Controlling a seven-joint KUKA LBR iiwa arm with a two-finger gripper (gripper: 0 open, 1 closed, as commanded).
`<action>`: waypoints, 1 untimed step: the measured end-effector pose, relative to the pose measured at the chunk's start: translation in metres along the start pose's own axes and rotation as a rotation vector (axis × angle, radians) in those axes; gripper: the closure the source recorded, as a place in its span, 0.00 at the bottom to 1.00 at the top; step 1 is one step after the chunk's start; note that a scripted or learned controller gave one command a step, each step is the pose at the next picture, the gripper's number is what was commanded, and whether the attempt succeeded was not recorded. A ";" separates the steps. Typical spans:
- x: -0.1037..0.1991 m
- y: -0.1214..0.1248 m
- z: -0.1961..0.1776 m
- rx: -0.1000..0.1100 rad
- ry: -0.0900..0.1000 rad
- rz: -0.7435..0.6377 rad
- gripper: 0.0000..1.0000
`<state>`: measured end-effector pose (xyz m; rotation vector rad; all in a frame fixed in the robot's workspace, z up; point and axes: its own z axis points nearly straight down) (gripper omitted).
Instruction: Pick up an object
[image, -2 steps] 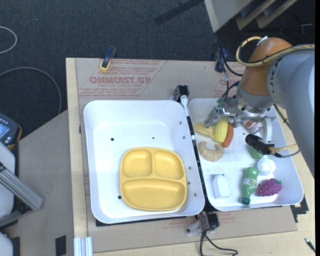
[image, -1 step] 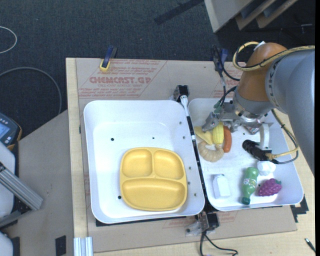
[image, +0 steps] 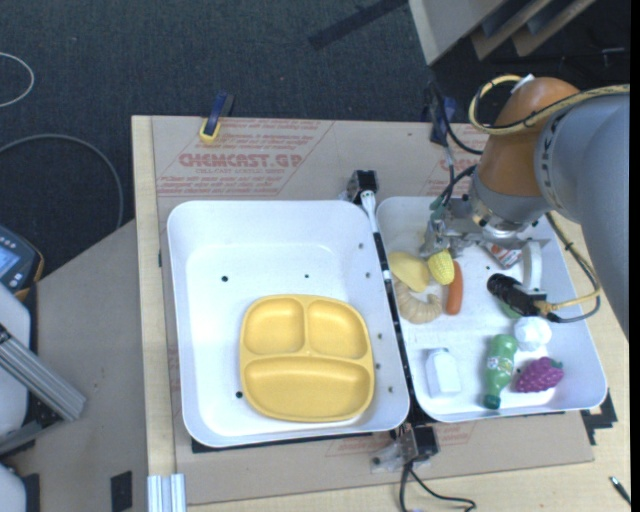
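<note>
Approach step: gripper (image: 441, 243) hangs low over the right bin (image: 580, 345), apparently just above the corn cob (image: 441, 267); finger opening cannot be told. Next: descend, close.

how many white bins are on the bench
2: the left bin holds a yellow divided plate; the right bin holds the small toy foods.

Your grey arm (image: 590, 140) reaching in from the right, orange band (image: 520, 140) above the wrist, gripper (image: 441, 240) pointing down over the far end of the right-hand bin (image: 580, 390), fingers too obscured to read
</note>
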<state>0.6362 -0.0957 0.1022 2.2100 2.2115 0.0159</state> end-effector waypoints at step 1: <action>0.084 -0.045 -0.089 0.013 0.007 -0.007 1.00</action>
